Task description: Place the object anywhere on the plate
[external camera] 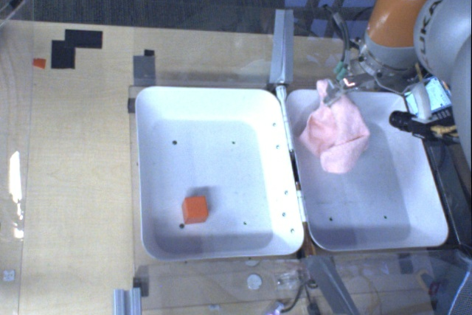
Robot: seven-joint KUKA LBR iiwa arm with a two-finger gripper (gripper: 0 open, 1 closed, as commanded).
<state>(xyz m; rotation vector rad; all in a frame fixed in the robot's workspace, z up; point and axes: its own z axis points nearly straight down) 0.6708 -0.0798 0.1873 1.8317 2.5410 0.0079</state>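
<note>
A crumpled pink cloth point(336, 133) is in the right bin point(398, 225), toward its far left. Its upper corner is drawn up to a peak that sits between the fingertips of my gripper point(332, 90), which is shut on that corner. The rest of the cloth hangs below the fingers over the bin floor. The grey arm with its orange band point(402, 0) reaches in from the upper right. A small orange cube point(195, 209) lies on the floor of the left bin point(155, 158), near its front left.
A metal divider rail point(281, 48) runs between the two bins at the back. Black cables and a connector point(417, 123) hang off the wrist over the right bin's far right. Black markers point(74, 46) lie on the wooden bench at far left.
</note>
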